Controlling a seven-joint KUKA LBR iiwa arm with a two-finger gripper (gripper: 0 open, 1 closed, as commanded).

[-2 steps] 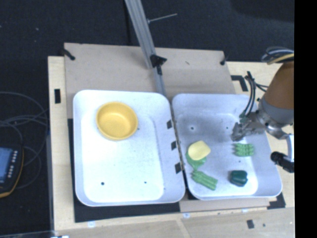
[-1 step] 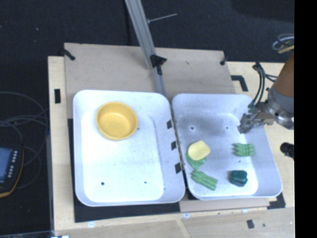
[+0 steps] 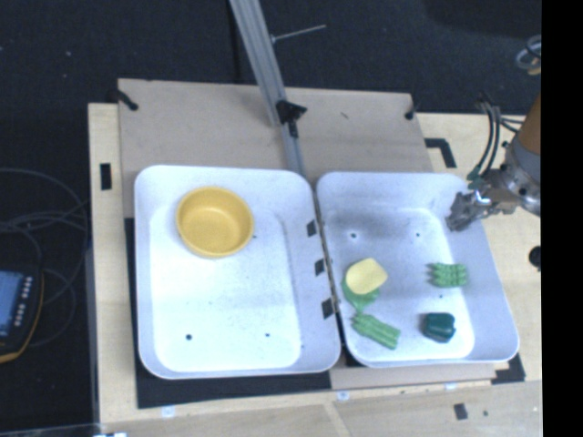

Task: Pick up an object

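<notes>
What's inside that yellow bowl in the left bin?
The yellow bowl shows just its own plain yellow bottom, with nothing lying in it. It sits in the left bin; the patch of bin floor beneath the bowl is covered.

Pale wood bench [image 3: 107, 271] with a tan board [image 3: 355, 139] laid on top, sitting on dark, speckled black floor [image 3: 109, 25]. A grey metal rail [image 3: 260, 48] slants down from the top. Loose cables [image 3: 46, 208] trail off left, next to a handheld screen unit [image 3: 16, 308]. Lighting's flat and even.
</notes>
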